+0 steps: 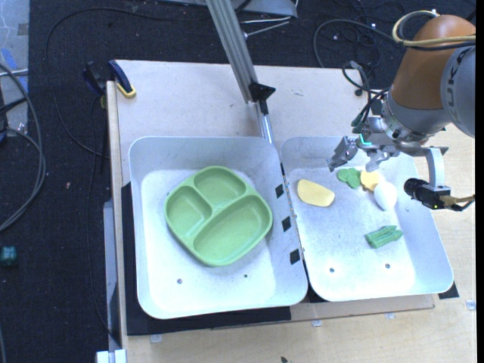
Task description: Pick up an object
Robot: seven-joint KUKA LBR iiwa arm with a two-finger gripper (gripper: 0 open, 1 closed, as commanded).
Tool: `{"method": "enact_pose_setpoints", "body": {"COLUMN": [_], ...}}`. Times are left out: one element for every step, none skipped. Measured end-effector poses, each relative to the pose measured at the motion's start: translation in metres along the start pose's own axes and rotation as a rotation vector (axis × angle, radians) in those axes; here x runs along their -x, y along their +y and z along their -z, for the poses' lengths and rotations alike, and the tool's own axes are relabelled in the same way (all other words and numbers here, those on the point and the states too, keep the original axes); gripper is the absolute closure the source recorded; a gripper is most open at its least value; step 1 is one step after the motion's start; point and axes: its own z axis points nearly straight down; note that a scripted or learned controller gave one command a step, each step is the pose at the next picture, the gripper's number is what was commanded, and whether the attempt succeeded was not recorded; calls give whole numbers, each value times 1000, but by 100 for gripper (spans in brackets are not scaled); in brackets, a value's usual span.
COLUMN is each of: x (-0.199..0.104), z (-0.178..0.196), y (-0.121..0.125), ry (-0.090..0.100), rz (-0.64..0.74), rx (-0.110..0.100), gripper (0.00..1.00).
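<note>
The right bin [423,271] holds several small objects. A yellow rounded piece [315,193] lies near its left wall. A small green piece [349,177], a small yellow piece [370,179] and a white egg-like piece [386,196] cluster toward the back. A green block [383,236] lies nearer the front. My gripper [357,157] hangs just behind and above the small green and yellow pieces. It is open, with one finger to the left and one to the right, and there is nothing between them.
The left bin [151,278] holds a light green divided plate [219,215]. A grey metal pole [234,44] slants down to the seam between the bins. The arm's grey and orange body [431,74] looms over the right bin's back right corner.
</note>
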Motion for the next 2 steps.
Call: {"method": "enact_pose_setpoints", "body": {"x": [0, -3], "z": [1, -46], "y": [1, 8], "ry": [-1, -1], "rz": [0, 2], "rx": [3, -2], "gripper": [0, 0]}}
